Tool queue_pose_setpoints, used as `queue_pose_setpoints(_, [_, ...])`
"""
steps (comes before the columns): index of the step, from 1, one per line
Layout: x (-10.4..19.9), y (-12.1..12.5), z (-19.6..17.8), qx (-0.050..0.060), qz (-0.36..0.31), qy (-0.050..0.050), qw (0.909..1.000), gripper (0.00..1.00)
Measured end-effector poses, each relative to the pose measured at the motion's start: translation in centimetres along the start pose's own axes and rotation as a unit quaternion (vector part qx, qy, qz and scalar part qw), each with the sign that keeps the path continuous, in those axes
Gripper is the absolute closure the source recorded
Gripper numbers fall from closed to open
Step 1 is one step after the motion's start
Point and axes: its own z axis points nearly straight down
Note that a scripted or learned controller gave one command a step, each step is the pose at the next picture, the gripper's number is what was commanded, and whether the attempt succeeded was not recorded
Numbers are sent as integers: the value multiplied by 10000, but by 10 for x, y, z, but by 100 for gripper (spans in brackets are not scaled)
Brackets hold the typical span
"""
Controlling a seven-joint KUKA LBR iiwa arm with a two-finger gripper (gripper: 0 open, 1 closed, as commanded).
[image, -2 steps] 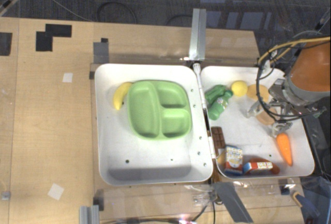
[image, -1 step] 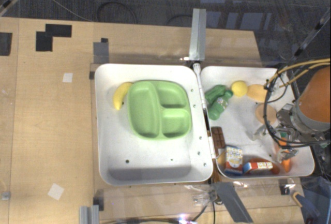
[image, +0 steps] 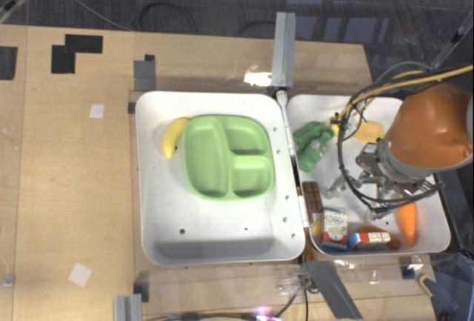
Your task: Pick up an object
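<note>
**Orange carrot not yet lifted as arm hung over right bin**

The orange, tapered plastic carrot point(image: 406, 225) seemed the likeliest object for the task, since it lay nearest the tool, near the front right corner of the right-hand shallow white bin point(image: 441, 236), pointing toward the bin's front edge. It looked smooth and slim, and nothing rested on it.

Largest in the scene, the grey arm with its orange band point(image: 429, 127) reached over that bin, and the two-finger gripper point(image: 379, 190) hung beneath it, low among the items and just left of the carrot. Cables and the wrist hid the claw, so whether it was wide or narrow could not be told, and nothing was seen held in it. The step in hand was judged to be the approach; the next move would call for settling over one item and closing on it.

The left-hand white bin point(image: 159, 186) bore a light green divided plastic tray point(image: 226, 156) with a yellow banana point(image: 172, 136) touching its left side. In the right bin lay a green bottle point(image: 312, 140), a brown chocolate bar point(image: 312, 197), a small juice carton point(image: 335, 226) and a red and white tube point(image: 374, 239).
</note>
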Motion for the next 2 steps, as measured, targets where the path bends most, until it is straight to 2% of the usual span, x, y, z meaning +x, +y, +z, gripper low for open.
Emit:
queue_pose_setpoints(1, [-6, -3, -14, 61, -28, -58, 10000, 100])
queue_pose_setpoints(2, [18, -41, -168, 9, -123, 12, 9999, 100])
